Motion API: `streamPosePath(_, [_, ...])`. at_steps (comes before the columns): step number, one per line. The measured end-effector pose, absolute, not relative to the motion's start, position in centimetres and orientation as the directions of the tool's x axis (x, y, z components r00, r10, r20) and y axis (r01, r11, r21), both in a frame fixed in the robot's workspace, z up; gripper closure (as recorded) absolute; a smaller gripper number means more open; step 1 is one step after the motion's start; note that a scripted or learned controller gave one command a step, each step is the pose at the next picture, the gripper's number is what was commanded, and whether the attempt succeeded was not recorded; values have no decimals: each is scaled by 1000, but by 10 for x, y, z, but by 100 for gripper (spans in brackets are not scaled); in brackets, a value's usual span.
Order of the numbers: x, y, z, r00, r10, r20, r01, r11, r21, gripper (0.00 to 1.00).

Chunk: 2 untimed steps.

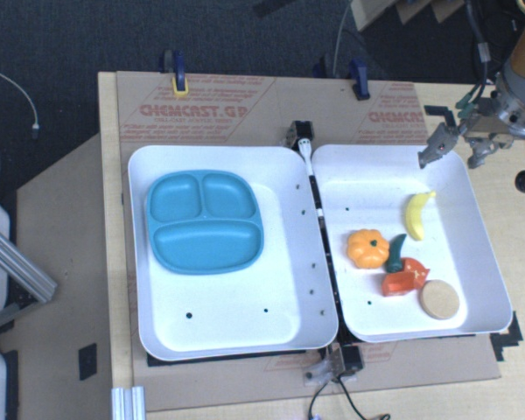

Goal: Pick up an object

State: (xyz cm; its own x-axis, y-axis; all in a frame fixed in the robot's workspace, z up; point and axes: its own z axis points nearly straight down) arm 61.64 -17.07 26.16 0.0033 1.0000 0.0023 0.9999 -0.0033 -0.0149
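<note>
The right bin (359,182) holds a yellow banana (416,214), an orange pumpkin (367,248), a red pepper with a green stem (402,276) and a tan round disc (440,299). My gripper (458,146) hangs at the bin's far right corner, above and right of the banana. Its two fingers stand spread apart with nothing between them.
The left bin (280,313) holds a blue divided plate (206,221). A hinge bar (318,226) runs between the two bins. Blue clamps (177,66) hold the cardboard base at its far edge. Cables lie on the dark floor beyond.
</note>
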Motion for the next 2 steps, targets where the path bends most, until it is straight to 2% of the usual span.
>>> streamPosePath(1, [618, -170, 270, 0, 1000, 0, 1000, 0, -1, 0])
streamPosePath(2, [610, -163, 217, 0, 1000, 2, 1000, 0, -6, 0])
